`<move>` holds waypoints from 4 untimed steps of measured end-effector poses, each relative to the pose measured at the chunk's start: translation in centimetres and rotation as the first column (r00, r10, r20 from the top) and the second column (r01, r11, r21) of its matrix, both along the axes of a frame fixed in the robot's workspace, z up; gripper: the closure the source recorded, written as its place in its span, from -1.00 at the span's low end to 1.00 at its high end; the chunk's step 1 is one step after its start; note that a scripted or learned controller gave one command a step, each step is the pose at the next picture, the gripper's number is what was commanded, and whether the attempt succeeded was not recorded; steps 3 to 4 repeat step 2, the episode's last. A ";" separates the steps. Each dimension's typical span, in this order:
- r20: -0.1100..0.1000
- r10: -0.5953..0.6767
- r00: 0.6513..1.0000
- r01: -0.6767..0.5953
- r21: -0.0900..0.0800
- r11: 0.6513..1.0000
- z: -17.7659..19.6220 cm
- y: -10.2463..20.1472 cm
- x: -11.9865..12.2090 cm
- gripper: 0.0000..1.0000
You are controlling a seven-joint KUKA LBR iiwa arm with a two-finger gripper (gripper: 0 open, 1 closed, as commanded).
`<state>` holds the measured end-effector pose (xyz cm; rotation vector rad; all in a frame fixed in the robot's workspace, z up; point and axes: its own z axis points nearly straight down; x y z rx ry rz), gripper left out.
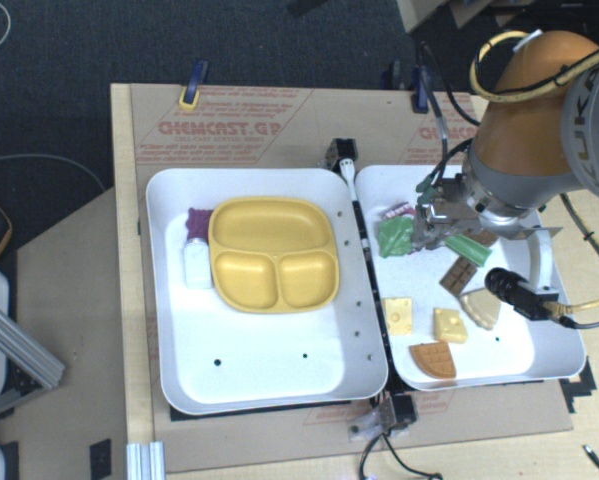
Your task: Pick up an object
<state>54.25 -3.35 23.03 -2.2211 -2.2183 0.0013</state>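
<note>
Leftward, bin (pixel 179 348) holds yellow tray (pixel 274 253); right bin (pixel 549 353), toy foods.

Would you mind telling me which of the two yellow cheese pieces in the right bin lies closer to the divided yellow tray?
The holed cheese square, beside the bin's left wall and above the orange wedge. The other cheese piece sits further right.

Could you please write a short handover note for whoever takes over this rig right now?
Gripper: low in the right bin, at the green item; whether its fingers are open or shut cannot be seen.
Right bin also has two yellow cheese-like pieces, a brown wedge and a brown block.
Left bin: yellow divided tray, purple item.
Done: nothing visibly lifted.
Left: grasp and lift one object.
</note>
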 end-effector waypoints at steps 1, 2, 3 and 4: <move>0.005 0.002 1.000 -0.002 -0.001 1.000 0.1 0.0 1.1 1.00; -0.001 0.001 1.000 -0.001 0.000 1.000 -1.4 0.1 0.3 1.00; -0.001 0.001 1.000 -0.001 0.000 1.000 -1.4 0.1 0.3 1.00; -0.001 0.001 1.000 -0.001 0.000 1.000 -1.4 0.1 0.3 1.00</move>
